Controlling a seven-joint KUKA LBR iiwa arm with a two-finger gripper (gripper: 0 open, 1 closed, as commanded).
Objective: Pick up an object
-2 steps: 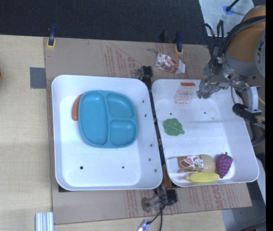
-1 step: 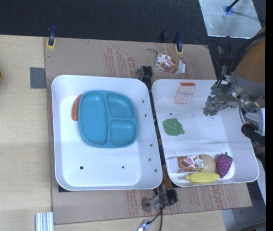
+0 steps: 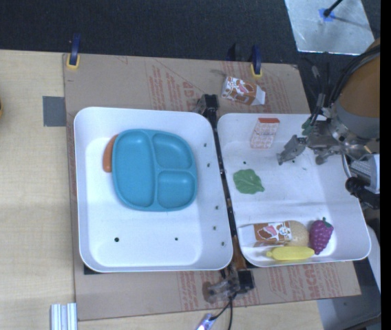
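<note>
Still at the approach step: grey two-finger claw [image 3: 304, 150] spread and unladen over the right shallow white bin [image 3: 286, 196], next needing descent toward the flat green leaf-shaped piece [image 3: 248, 181] at eight o'clock.

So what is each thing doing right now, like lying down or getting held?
gripper: over the right bin, holding nothing
blue plate: flat in the left bin
orange thing: half hidden under the plate
green leaf: lying flat
white carton: lying by the gripper
grapes: lying in the corner
yellow corn: on its side
snack packet: lying outside the bins
</note>
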